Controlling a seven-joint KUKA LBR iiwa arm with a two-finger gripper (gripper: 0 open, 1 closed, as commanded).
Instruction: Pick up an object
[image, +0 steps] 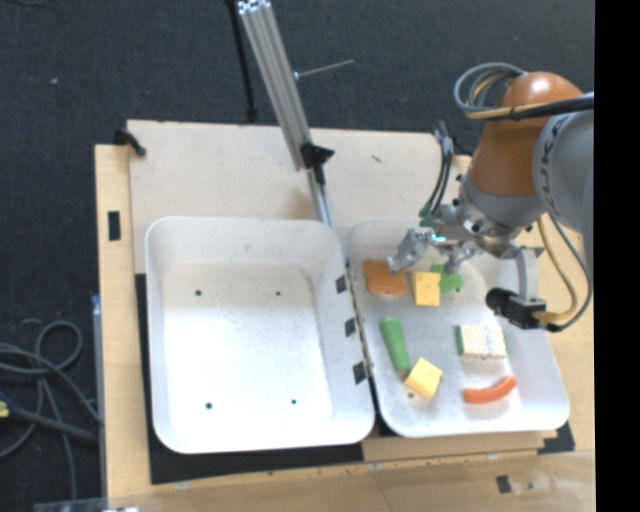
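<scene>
**A:** Yellow block sits in the right bin, upper middle. Gripper is right above it, at its 12 o'clock, fingers spread wide either side, nothing between them. One fingertip is near the orange piece, the other near the green bit.

**B:** Touching the block?

**A:** Can't tell from this angle. Looks just above or at its top edge.

**B:** What else is in that bin?

**A:** Orange-brown piece at the block's 9 o'clock, just beside it. Small green piece touching the block at its 3 o'clock. Green cylinder toward 7 o'clock, lying lengthwise. Second yellow cube at 6 o'clock, well apart. Patterned white block with a green side at 4 o'clock. Red-orange curved piece near the bin's 5 o'clock corner.

**B:** Left bin?

**A:** Left bin shows only bare white floor with a few dark dots.

**B:** Anything crowding?

**A:** Orange piece and green bit flank the block tight. Black fitting on the arm's cable hangs at the block's 3 o'clock. Metal post rises at 11 o'clock, outside the bins.
</scene>
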